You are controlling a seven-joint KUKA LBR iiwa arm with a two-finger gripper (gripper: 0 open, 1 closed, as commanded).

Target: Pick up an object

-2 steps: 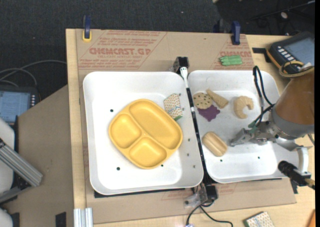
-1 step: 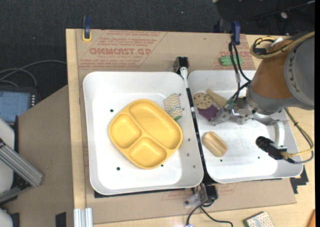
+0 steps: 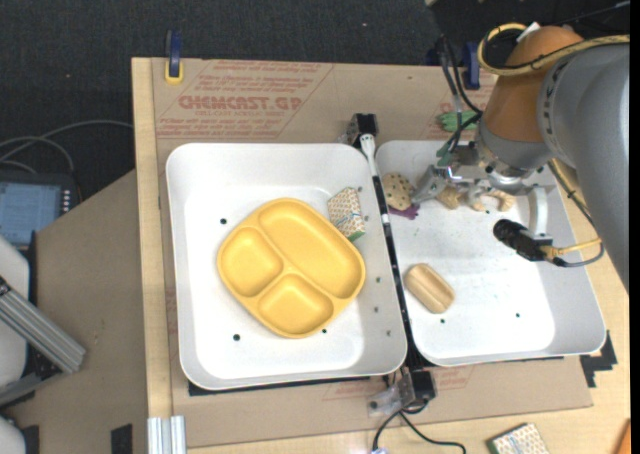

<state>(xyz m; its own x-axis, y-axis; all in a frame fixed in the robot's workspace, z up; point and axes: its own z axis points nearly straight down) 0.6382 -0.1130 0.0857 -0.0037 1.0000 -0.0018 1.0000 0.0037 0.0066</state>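
Two white bins sit side by side: yellow tray (image 3: 290, 265) left, tan block (image 3: 430, 288) right. Gripper (image 3: 470, 187) at twelve o'clock of the block; grip unclear.

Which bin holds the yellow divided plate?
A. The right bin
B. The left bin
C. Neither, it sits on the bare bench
B: the yellow divided plate lies inside the left bin, while the right bin holds a tan block and the gripper at its far end.
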